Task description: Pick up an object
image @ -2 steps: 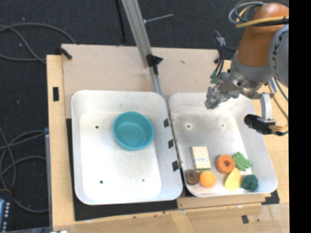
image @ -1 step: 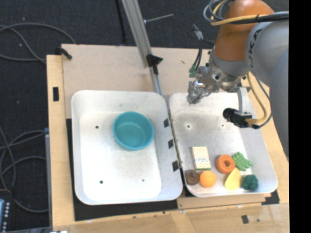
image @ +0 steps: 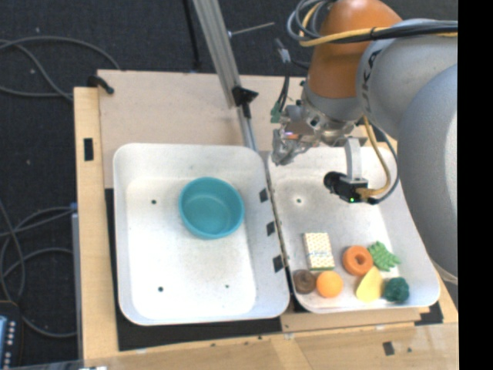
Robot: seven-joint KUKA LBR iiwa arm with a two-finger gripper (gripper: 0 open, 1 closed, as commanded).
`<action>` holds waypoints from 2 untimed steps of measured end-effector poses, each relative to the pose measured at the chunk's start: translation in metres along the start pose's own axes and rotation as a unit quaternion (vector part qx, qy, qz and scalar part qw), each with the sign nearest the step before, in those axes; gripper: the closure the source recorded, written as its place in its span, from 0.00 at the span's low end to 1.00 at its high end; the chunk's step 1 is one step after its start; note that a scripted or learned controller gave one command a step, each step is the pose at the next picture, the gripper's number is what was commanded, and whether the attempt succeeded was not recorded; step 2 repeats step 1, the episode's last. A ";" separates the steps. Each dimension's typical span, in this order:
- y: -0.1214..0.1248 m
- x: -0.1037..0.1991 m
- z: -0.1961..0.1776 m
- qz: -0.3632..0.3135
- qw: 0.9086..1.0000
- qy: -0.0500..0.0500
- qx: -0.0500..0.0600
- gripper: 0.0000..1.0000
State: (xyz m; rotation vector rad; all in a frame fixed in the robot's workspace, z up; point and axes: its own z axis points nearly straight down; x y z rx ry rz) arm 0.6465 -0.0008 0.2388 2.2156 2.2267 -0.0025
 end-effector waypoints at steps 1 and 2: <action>0.003 0.050 0.002 -0.001 1.000 0.000 -0.001 1.00; 0.003 0.050 0.002 -0.001 1.000 0.000 -0.001 1.00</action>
